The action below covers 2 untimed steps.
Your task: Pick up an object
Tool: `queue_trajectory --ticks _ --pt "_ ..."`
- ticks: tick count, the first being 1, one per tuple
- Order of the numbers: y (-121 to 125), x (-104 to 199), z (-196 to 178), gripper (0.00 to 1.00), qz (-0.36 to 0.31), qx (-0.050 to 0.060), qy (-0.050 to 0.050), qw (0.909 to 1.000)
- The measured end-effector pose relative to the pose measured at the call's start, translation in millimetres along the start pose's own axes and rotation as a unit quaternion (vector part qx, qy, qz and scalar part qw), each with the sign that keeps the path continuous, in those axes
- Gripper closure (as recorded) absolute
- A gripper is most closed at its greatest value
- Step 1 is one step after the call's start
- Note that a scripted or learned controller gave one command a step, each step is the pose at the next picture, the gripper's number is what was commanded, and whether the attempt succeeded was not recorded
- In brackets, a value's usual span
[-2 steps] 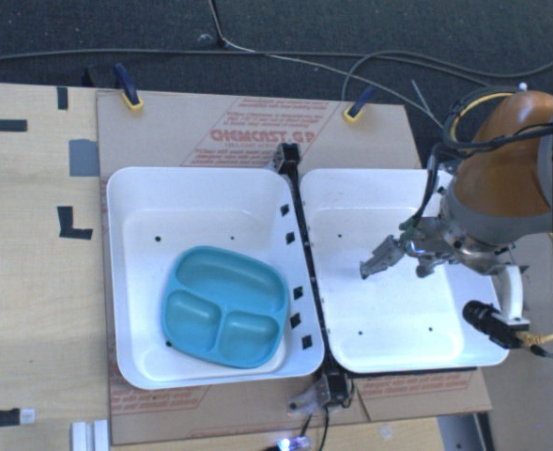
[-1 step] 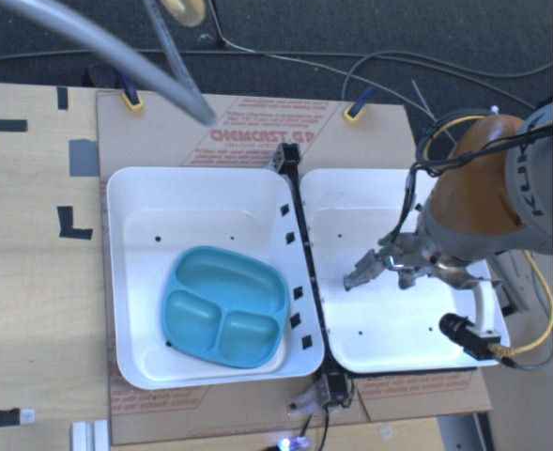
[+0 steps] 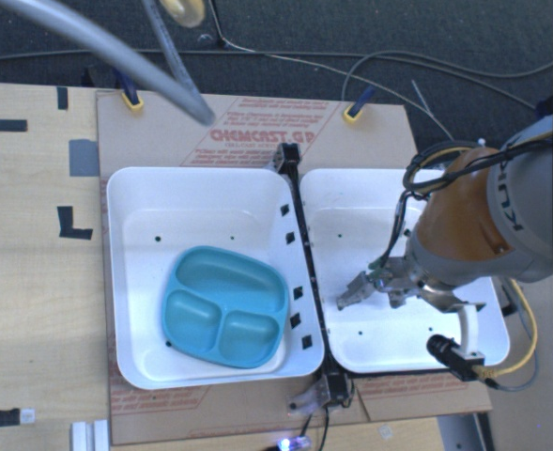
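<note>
While the arm [image 3: 473, 224] is reaching in from three o'clock and hanging low over the right bin [image 3: 351, 191], the only object worth picking, a blue divided tray [image 3: 224, 305], is lying in the left bin [image 3: 135, 252], toward that bin's five o'clock corner, flat and right way up with its three compartments facing the camera. The gripper [image 3: 356, 294] is pointing toward nine o'clock, near the black divider [image 3: 299, 252] between the two bins, and whether it is spread or pinched I cannot tell at this slant; nothing is showing in its grasp, and the white floor around it is looking bare apart from a few dark specks. I am judging that the task is sitting at the approach step, with no pick made: the tool is working in one bin and the tray is resting in the other, well apart across the divider. The next move, as I am reading it, is calling for a lift clear of the divider, a carry toward nine o'clock over the left bin, and a descent onto the tray's raised rim or one of its inner ridges, since a broad shallow tray is offering little else for two narrow prongs to pinch.
</note>
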<state>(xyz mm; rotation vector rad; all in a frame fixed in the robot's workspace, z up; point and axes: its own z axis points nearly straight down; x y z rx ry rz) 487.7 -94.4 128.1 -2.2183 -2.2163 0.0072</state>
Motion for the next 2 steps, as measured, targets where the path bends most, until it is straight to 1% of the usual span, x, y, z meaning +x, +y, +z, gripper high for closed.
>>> queue_trajectory --ticks 1,2 --pt "0 0 45 0.00 -0.001 -0.003 -0.001 1.0000" --pt "1 0 33 1.00 -0.001 -0.004 -0.001 1.0000"
